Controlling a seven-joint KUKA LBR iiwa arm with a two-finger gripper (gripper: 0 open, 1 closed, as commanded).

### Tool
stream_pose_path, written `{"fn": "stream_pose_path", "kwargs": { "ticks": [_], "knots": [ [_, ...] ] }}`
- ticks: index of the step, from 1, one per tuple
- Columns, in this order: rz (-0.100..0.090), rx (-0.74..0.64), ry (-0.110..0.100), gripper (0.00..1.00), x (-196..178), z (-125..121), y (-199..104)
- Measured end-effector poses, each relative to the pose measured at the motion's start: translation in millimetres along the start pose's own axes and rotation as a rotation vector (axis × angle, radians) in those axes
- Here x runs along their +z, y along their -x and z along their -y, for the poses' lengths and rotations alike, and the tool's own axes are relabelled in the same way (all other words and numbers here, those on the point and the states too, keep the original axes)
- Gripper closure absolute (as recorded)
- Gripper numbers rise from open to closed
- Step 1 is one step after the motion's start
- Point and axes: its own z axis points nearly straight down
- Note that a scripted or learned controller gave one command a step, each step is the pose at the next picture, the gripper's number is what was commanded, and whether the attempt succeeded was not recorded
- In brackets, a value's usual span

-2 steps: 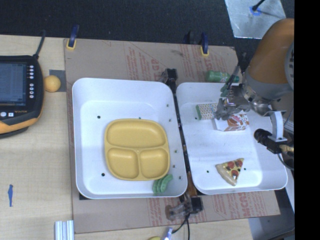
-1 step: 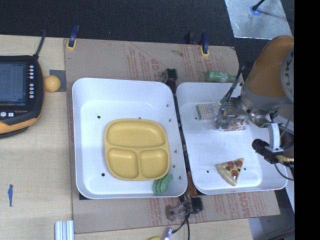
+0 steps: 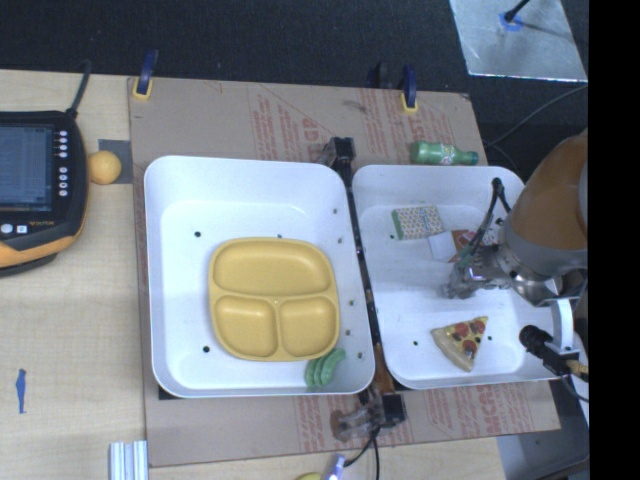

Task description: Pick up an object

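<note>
The tool (image 3: 462, 280) hangs low at the right bin's (image 3: 400, 368) middle; I cannot tell its opening. The pizza slice (image 3: 462, 340) lies near the front edge, so centre over it before closing.

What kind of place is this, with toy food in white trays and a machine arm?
Probably a robotics lab test bench. Two white bins sit on clamped cardboard, holding play items such as a toy pizza slice and a yellow divided plate. A handheld control pendant lies to the left.
</note>
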Motion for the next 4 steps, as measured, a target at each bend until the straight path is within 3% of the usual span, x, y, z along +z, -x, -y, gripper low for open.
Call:
{"fn": "stream_pose_path", "kwargs": {
  "ticks": [1,2,3,4],
  "knots": [
    [-0.001,0.000,0.004,1.00,-74,-24,-7],
    [-0.001,0.000,0.005,1.00,-124,-65,-18],
    [-0.001,0.000,0.001,1.00,-69,-59,-14],
    [-0.002,-0.001,0.002,1.00,-122,-28,-70]
  ]
}}
